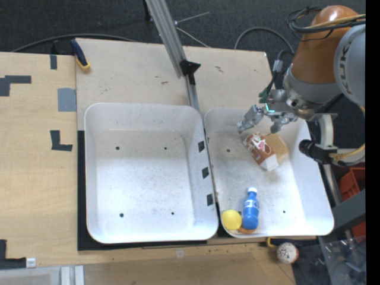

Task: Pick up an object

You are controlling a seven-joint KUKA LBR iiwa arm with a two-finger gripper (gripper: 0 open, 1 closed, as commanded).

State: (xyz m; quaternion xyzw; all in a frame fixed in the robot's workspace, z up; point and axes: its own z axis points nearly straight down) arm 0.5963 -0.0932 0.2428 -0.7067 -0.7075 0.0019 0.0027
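Observation:
In the right bin (309,212) lies a red-and-tan packet (265,148) near the bin's upper right. A blue bottle with a white cap (250,208) and a yellow ball (231,219) rest at the front rim. My gripper (262,119) hangs just above the packet's upper end, its two fingers spread apart, one finger (249,120) to the left and one at the right. Nothing sits between the fingers.
The left bin (95,159) stands beside the right one. A slanted metal rail (172,40) crosses the bench at the back. A yellow-and-blue tool (80,55) lies at the back left. A small pale ball (287,252) sits off the bench front.

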